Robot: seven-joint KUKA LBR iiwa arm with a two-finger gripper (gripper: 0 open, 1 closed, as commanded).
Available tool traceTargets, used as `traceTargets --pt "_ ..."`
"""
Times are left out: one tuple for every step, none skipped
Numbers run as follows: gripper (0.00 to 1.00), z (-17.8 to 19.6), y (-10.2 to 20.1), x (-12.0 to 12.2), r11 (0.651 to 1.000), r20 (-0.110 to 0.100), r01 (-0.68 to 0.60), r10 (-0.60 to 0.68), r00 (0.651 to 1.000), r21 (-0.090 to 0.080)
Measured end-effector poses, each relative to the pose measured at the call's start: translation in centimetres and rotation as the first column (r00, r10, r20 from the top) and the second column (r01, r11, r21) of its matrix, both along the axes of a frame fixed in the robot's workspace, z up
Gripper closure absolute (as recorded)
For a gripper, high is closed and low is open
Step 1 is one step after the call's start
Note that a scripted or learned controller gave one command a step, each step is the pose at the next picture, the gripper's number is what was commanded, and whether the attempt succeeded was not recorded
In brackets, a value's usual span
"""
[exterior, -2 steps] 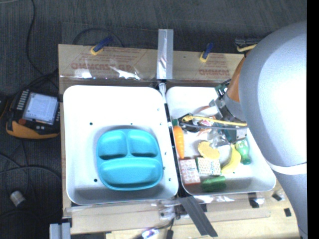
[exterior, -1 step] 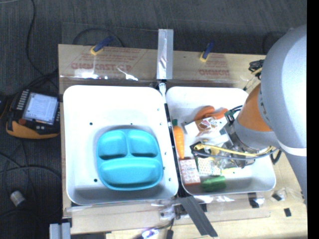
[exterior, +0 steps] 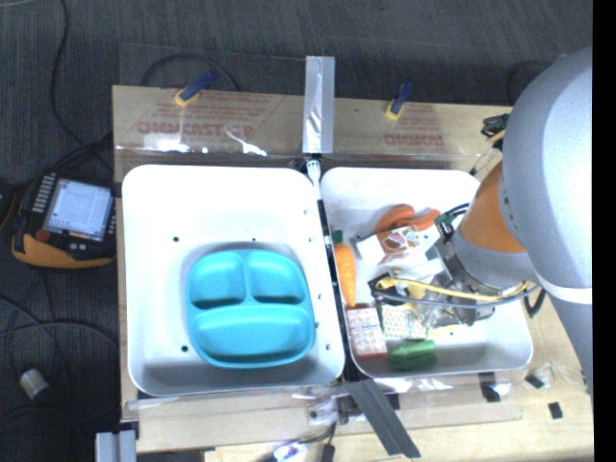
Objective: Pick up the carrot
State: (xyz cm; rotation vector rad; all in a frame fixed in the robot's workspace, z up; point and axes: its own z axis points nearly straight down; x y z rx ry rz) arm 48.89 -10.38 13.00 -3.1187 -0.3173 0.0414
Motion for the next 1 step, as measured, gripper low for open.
traceTargets --pt "1.0 0.44 0.04 -0.1 1.0 -0.013 -0.002 0.002 1.0 0.002"
